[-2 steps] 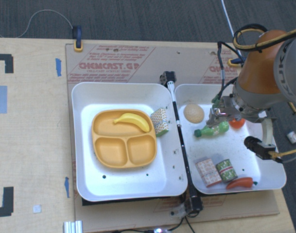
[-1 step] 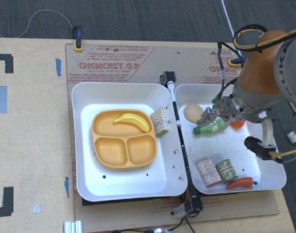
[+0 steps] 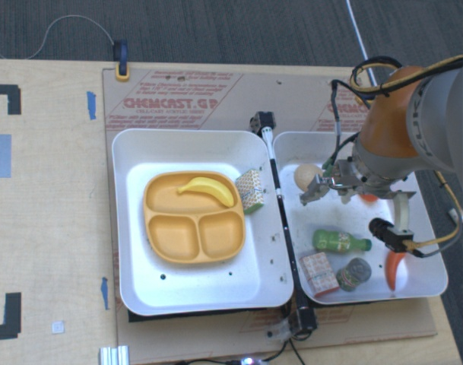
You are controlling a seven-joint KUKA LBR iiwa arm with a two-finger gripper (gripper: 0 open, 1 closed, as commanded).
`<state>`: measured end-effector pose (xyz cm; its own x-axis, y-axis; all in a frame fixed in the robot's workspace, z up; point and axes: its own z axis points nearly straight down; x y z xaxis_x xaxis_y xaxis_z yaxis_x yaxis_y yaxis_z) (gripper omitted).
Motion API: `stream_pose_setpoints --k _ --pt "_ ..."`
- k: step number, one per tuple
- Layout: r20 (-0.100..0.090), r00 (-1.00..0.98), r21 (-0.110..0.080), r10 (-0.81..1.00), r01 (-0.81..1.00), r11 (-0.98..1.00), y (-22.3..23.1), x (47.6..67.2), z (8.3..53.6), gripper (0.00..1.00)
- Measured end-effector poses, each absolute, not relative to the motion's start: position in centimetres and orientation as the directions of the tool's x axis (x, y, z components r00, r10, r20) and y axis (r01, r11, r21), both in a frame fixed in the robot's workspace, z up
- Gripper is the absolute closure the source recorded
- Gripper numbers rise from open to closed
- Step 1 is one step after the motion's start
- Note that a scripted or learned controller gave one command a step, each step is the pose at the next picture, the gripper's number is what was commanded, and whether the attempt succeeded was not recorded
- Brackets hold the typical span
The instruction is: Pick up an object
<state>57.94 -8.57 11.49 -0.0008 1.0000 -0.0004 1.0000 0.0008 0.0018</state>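
Observation:
My gripper [image 3: 330,187] hangs over the back part of the right bin [image 3: 432,284], just right of a beige egg-shaped object [image 3: 305,176]. A small red piece [image 3: 369,198] peeks out beside the wrist. In front of the gripper lie a green bottle [image 3: 339,241], a small pinkish box [image 3: 320,272], a tin can [image 3: 355,273] and a red-and-white vegetable-like object [image 3: 395,269]. I see nothing held in the gripper.
The left bin [image 3: 140,280] holds an orange divided plate [image 3: 195,238] with a banana [image 3: 208,189] in its back compartment. A small patterned box [image 3: 251,190] leans at the plate's right. A black cable loops off the arm over the right bin's right side.

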Motion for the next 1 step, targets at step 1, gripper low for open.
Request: stream_pose_setpoints --k 1 --pt "0.0 -0.001 0.011 1.0 1.0 0.001 -9.11 55.47 9.02 0.0"
